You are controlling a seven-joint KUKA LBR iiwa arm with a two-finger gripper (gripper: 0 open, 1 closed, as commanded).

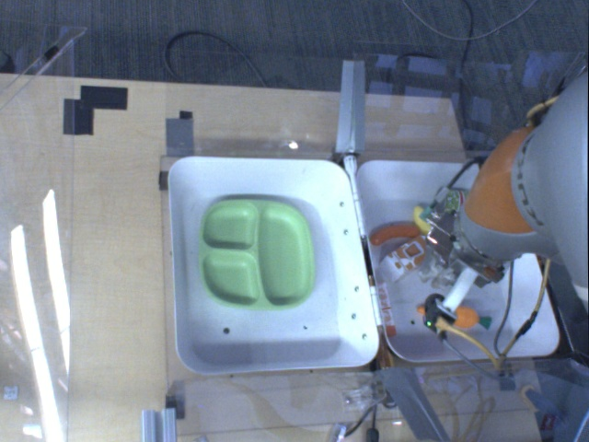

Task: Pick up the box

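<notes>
You've got the box (406, 260) lying in the right bin (515, 339), near its left wall, just below an orange-red item (394, 234); claw (440, 239) sits just right of the box, right by it; can't tell its opening or any hold; left bin (276, 353) carries a green divided tray (258, 252) on the worktop (101, 247).

The arm (552, 168) is seen entering from the right side of the camera view, its grey body bulking large at the edge. The orange band (492, 196) above the wrist is turned towards the left. Below the band, the wrist is angled downward and to the left. The gripper (433, 242) is held low at the end of the wrist, partly hidden by cables and fittings.
</notes>
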